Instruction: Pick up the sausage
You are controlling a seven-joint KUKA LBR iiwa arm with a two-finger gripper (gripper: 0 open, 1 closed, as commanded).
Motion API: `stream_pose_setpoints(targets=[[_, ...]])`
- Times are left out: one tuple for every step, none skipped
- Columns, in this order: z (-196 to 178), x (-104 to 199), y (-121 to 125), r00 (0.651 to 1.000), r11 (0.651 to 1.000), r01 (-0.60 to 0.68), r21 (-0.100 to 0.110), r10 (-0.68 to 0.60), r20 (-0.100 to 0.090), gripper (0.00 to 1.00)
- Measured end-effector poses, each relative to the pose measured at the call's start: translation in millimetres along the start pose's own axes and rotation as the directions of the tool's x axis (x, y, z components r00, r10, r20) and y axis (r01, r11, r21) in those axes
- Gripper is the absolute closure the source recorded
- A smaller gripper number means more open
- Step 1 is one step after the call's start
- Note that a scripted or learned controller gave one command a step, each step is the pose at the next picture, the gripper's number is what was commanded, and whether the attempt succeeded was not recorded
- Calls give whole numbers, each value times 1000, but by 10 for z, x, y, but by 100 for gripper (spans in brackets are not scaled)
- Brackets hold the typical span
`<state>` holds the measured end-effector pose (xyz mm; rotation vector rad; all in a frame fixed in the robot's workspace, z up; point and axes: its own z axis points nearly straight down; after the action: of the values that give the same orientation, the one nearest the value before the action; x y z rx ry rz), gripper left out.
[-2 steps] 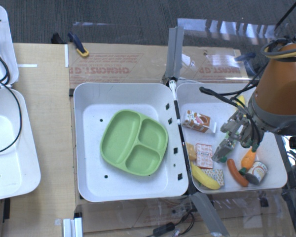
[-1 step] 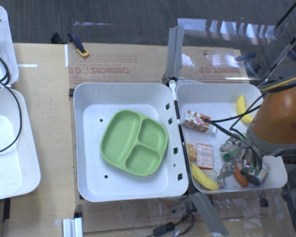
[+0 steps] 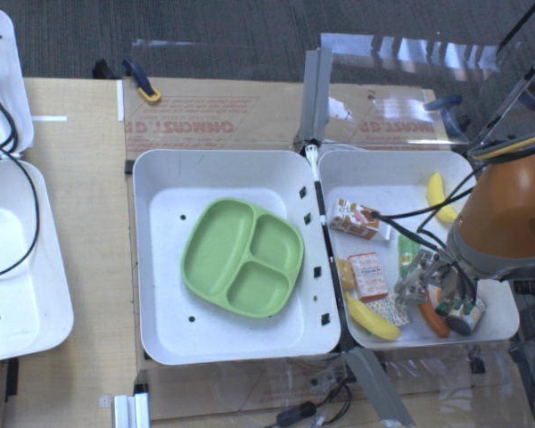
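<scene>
Orange-red and stubby, the sausage lies in the right bin near its front edge, just beside the gripper, which hovers low above it. Whether its fingers are spread or closed I cannot tell. Judging by this, the grasp is not yet made; lifting remains.
</scene>
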<state>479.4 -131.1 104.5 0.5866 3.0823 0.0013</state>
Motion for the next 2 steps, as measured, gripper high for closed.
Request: stream_pose_setpoints(targets=[[-871, 119, 887, 998, 998, -63, 1, 63, -1, 100], [-865, 199, 1002, 990, 990, -141, 2, 141, -3, 100]])
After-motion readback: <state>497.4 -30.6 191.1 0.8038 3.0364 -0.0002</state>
